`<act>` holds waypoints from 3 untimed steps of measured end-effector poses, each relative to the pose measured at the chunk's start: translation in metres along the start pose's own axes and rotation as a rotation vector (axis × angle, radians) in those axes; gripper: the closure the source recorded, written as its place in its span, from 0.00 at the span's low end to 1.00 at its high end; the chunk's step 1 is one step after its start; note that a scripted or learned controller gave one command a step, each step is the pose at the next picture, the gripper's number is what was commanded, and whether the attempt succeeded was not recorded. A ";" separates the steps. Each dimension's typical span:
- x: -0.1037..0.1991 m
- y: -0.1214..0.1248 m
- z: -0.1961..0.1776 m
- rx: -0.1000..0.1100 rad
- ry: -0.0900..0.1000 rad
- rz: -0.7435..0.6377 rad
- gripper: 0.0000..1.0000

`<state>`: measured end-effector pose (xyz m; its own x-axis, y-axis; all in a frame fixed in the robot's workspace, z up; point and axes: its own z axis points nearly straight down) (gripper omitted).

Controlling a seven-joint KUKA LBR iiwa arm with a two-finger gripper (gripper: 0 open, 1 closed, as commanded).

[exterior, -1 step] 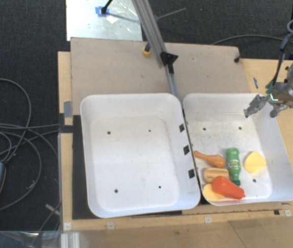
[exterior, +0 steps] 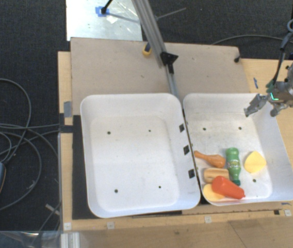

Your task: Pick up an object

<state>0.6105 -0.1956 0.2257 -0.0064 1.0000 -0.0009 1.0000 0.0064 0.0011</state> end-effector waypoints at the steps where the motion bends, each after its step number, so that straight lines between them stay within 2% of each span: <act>1: 0.005 -0.001 0.042 0.003 0.001 0.000 0.00; 3: 0.008 -0.001 0.136 0.004 0.002 0.003 0.00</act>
